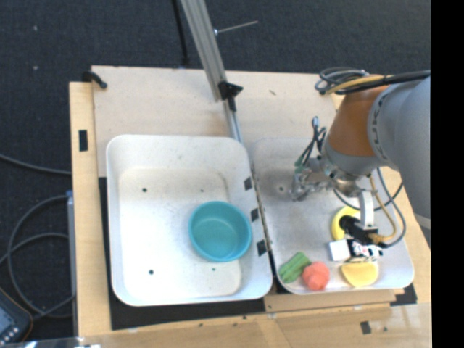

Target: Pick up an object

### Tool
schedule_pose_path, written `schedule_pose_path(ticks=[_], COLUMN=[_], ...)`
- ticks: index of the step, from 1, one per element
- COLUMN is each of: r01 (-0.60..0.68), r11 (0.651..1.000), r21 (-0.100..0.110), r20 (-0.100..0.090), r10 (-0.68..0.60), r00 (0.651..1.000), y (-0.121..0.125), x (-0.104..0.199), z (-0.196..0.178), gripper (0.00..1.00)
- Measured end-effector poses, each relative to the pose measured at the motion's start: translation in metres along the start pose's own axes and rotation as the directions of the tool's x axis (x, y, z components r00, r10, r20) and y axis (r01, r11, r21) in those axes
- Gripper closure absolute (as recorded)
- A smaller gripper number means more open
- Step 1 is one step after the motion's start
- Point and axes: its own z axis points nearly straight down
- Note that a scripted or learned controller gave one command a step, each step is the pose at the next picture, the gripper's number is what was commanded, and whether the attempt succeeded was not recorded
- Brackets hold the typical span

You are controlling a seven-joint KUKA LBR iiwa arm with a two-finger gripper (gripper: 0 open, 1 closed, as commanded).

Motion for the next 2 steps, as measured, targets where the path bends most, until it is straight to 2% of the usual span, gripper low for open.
schedule_pose_path(ticks=[2], r01=[0.01], r11=[1.0], r21=[-0.004], r20=[0.0], r10=[-0.01], r00=[1.0], y=[0.002], x=[-0.004], z=[-0.098], gripper=[1.0])
